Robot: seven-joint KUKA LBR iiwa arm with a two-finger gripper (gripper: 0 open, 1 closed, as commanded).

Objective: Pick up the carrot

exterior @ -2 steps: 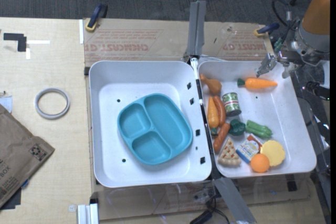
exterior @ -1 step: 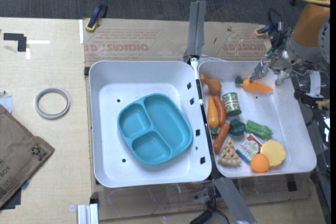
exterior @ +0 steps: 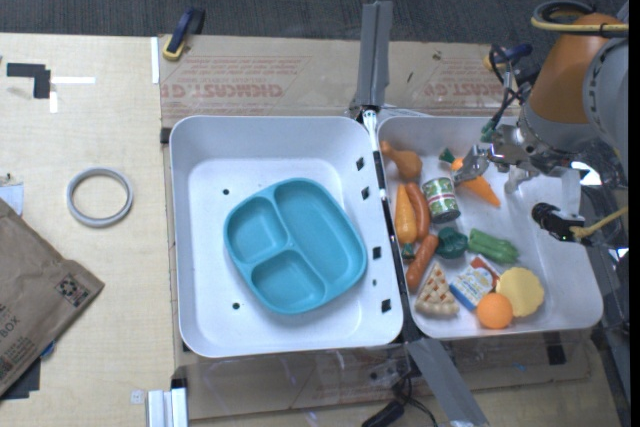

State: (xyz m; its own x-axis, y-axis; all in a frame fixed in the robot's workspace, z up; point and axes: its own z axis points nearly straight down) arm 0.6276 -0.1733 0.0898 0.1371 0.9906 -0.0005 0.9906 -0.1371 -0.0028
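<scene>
The carrot (exterior: pixel 484 189) is a small orange cone lying in the right bin (exterior: pixel 570 310), near its back, just right of a green-labelled can (exterior: pixel 440 198). My gripper (exterior: pixel 496 169) hangs directly over the carrot, reaching in from the right. It is open, with one finger (exterior: pixel 476 159) at the carrot's upper left and the other at its right. The carrot rests low between them, and I cannot tell whether either finger touches it.
The right bin also holds a hot dog (exterior: pixel 406 213), a red sausage (exterior: pixel 421 258), a green pepper (exterior: pixel 492 245), a waffle wedge (exterior: pixel 435 293), an orange (exterior: pixel 494 311) and a yellow lemon (exterior: pixel 521 290). The left bin (exterior: pixel 200 165) holds a blue divided plate (exterior: pixel 293 245). A tape ring (exterior: pixel 100 196) lies on the bench.
</scene>
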